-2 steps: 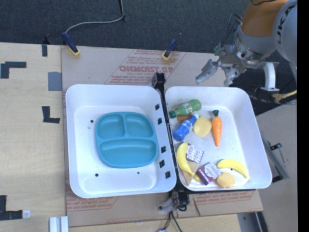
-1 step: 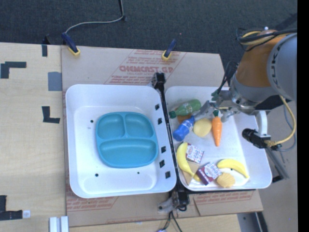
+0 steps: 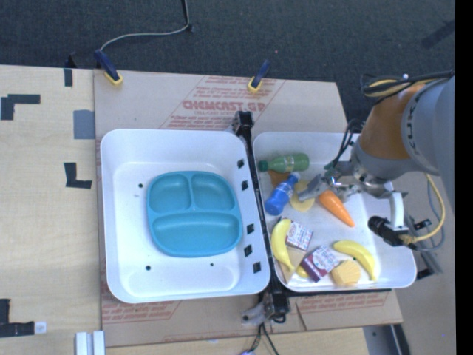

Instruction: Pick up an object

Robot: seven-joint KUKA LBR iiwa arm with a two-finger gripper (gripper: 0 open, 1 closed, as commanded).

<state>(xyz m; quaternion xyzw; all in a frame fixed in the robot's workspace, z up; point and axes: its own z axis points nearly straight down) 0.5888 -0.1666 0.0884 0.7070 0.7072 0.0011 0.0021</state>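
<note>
1 likely target: carrot (image 3: 337, 206) in right bin (image 3: 399, 276), just beside end effector (image 3: 325, 186); can't tell its jaw state. Looks light, stiff, smooth plastic; grip across thick end.

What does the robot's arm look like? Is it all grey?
Not all grey. The arm is round and chunky, grey with a wide orange band above the wrist. Yellow and black cables run along it. The hand is small, made of grey metal, and a black part with a yellow cable sticks out below the wrist.
</note>
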